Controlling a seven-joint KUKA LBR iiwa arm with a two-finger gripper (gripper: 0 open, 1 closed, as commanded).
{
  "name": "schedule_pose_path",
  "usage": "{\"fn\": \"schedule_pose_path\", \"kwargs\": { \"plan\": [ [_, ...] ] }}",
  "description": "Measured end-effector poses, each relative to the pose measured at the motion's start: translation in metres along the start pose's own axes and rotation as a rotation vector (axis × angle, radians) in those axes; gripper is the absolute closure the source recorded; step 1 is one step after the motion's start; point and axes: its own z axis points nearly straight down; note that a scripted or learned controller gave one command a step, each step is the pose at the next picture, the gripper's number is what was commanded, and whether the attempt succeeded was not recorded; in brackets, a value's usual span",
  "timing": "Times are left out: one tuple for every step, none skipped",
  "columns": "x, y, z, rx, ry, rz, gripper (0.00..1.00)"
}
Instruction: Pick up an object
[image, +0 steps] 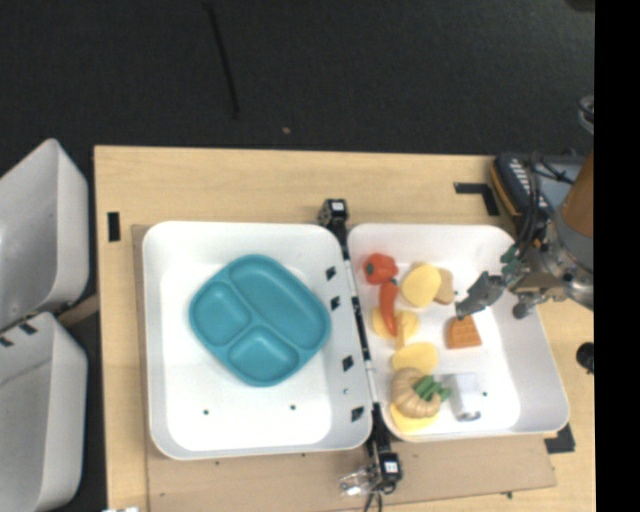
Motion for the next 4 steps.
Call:
{"fn": "schedule_pose_path", "kwargs": {
  "plan": [
    [0.0, 0.001, -0.003, -0.007, -0.001, -0.002, 0.0],
    [0.0, 0.001, 0.061, 0.0, 0.0, 0.0, 0.0],
    [0.002, 0.007, 0.122, 0.0, 0.0, 0.0, 0.0],
    [-0.005, 0.008, 0.166, -0.001, -0.001, 0.001, 0.0]
  ]
}}
